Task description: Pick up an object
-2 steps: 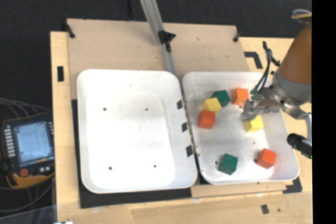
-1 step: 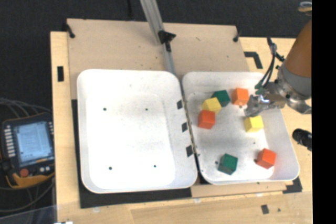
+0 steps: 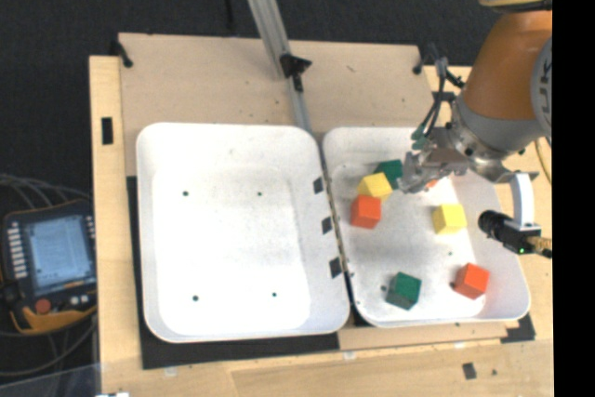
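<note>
Several coloured blocks lie in the right bin (image 3: pixel 502 293). A yellow block (image 3: pixel 376 185) sits beside an orange one (image 3: pixel 365 211) near the bin's left side, with a green block (image 3: pixel 390 170) just behind them. Another yellow block (image 3: pixel 449 218) lies mid-bin, an orange-red block (image 3: pixel 471 280) at the front right and a green block (image 3: pixel 403 289) at the front. My gripper (image 3: pixel 416 178) hangs low over the bin, right next to the rear green block and the yellow one. A small orange bit shows just right of the gripper.
The left bin (image 3: pixel 158 200) sits beside the right one, with black clips along the divide. A metal pole (image 3: pixel 265 5) slants up from the back of the bench. A handheld pendant (image 3: pixel 51 256) lies off the bench at the left.
</note>
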`<state>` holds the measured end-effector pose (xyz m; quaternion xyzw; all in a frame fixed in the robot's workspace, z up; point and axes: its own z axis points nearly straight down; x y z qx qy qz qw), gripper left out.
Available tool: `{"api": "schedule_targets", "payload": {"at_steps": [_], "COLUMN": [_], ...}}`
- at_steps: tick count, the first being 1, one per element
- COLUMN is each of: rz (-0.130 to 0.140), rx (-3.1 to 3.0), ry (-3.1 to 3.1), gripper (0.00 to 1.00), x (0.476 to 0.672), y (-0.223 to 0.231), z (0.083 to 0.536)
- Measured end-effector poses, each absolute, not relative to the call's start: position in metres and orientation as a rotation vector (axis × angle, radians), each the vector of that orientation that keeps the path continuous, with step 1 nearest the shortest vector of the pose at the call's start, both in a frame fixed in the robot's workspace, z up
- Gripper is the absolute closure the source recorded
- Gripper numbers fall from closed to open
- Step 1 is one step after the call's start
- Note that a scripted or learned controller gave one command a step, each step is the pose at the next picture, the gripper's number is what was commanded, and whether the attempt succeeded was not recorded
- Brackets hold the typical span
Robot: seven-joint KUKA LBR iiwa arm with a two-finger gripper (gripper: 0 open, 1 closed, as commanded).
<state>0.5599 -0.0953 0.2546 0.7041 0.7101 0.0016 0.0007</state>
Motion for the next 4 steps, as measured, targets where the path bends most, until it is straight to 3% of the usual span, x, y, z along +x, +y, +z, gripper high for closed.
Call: {"api": "schedule_targets", "payload": {"at_steps": [3,4], "rz": [0.002,0.004], "rx": [2.215,2.213], "ry": [2.225,2.228], "gripper": [1.00,1.00], "x": [0.630,0.645], "y": [0.035,0.085], "z": [0.254,0.258]}}
